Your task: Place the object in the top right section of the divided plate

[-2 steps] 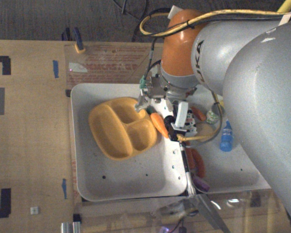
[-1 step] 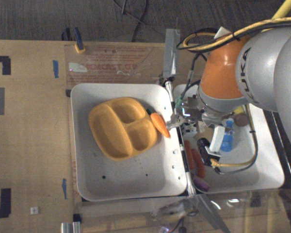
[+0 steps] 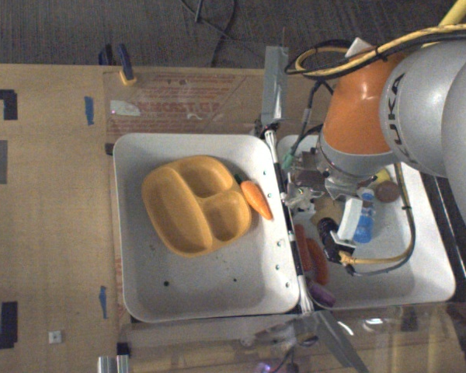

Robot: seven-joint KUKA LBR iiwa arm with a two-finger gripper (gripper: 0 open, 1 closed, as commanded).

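The grey arm with its orange band reaches in from the right and bends down over the right bin. Its gripper hangs at that bin's left edge; how it is set cannot be made out. Left of the gripper, in the left bin, lies the yellow divided plate. The carrot rests between gripper and plate, touching the plate's right rim.

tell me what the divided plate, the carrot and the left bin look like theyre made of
Divided plate: probably moulded plastic, matte yellow-orange, with smooth rounded section walls.
Carrot: likely a plastic toy, uniform bright orange with a slight sheen and a green stub.
Left bin: looks like thin white plastic or coated metal, smooth, with rounded corners; the picture leaves that open.
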